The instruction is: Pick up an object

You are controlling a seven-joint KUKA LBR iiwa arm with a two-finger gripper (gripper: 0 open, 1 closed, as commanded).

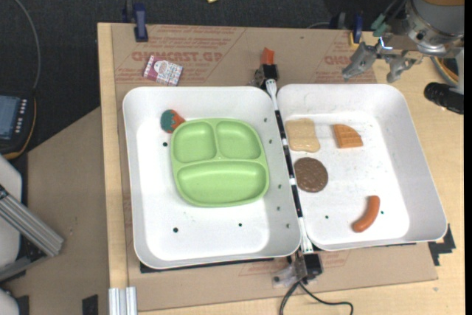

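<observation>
Gripper (379, 64) above the far rim of the right bin (413, 158), claw spread wide, nothing between the fingers. Probably at the approach step, with no target reached yet.

Four candidates in that bin:
- a tan slice (302, 135) close to the inner wall
- an orange wedge (346, 136) just beside it
- a brown disc (310, 175) in front of the slice, near to it
- a red sausage (366, 213) well apart from the rest, toward the near corner

In the left bin (147, 188), a green divided plate (219, 161) and a small red and teal thing (172, 120) at its far left corner.

Several ways to fail from here:
- Slice and disc: both flat and low, so easy to close over them on air, or to press the fingertips into the bin floor and only push the piece away.
- Slice again: so near the inner wall that one finger could strike the wall or the rim on the way down.
- Sausage: round and likely to roll, so likely to squirt out sideways under a closure along its length instead of across it.
- Wedge: probably the best to hold, yet close enough to the slice for one finger to land on the neighbour.
- Any descent started straight from the present place: danger of touching the far rim itself.
</observation>
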